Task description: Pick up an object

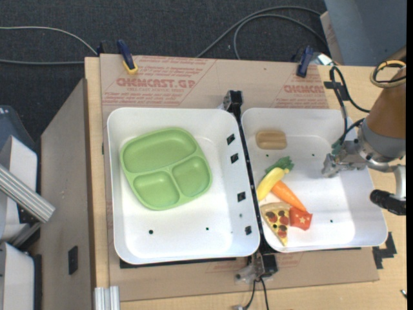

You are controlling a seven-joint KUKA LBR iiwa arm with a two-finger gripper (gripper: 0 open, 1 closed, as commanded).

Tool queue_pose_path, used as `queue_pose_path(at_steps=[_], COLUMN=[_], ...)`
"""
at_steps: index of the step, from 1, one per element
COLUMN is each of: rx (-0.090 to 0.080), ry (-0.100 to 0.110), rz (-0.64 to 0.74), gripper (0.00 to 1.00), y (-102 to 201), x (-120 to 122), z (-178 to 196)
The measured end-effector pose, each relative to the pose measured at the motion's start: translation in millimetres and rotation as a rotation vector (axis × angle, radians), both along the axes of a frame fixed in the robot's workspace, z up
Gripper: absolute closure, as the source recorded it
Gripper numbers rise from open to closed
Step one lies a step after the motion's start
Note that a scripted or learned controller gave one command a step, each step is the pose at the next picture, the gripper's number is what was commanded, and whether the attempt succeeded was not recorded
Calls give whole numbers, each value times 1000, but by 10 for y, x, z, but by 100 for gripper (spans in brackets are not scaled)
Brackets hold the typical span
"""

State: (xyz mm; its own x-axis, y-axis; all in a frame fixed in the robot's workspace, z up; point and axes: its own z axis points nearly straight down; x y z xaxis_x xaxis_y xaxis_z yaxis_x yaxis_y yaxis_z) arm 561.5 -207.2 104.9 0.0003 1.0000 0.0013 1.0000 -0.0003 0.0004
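Note:
The right bin holds a tan bread roll near its back, a yellow corn cob with green leaves, an orange carrot, a red piece and a pizza slice at the front left. My gripper hangs over the right side of this bin, to the right of the food and apart from it. Nothing shows between its fingers.
The left bin carries a green three-compartment plate. Black clips run along the divider between the bins. Blue clamps hold the cardboard at the back. Cables trail near the arm at right.

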Motion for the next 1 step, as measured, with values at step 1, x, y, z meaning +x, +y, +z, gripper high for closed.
queue_pose_path(at_steps=[1], rx=[-4], ry=[-5], rz=[1], gripper=[100], y=[-8], x=[-12], z=[437])
